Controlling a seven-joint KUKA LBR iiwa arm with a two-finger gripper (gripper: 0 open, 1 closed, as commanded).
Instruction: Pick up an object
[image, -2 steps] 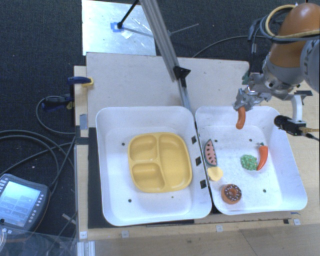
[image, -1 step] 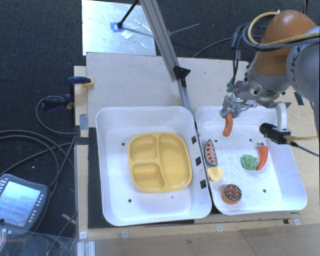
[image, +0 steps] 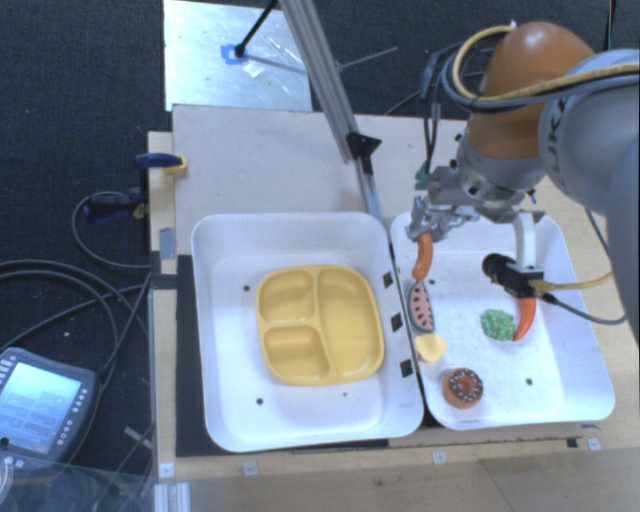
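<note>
The desk (image: 260, 160) is a pale board, and two white bins sit on it side by side. The big grey arm (image: 590, 120) comes in from the right and bends over the far end of the right bin (image: 570, 330). The left bin (image: 212, 270) has one thing in it, a yellow plate (image: 320, 325) with three parts, lying flat in the middle. The claw (image: 427, 228) hangs over the far left corner of the right bin, close to the wall between the two bins. Its fingers are pinched on the top end of an orange sausage (image: 423, 258), which hangs straight down from them. I cannot tell if the low end of the sausage touches the bin floor. Just below it lies a watermelon slice (image: 422, 307), right by the left wall. Near the front of the bin sits a brown donut (image: 463, 386). Out in the middle is a red pepper (image: 526, 318), with a little green veggie (image: 497, 323) touching its left side. A small yellow piece (image: 431, 347) lies between the watermelon and the donut.
</note>
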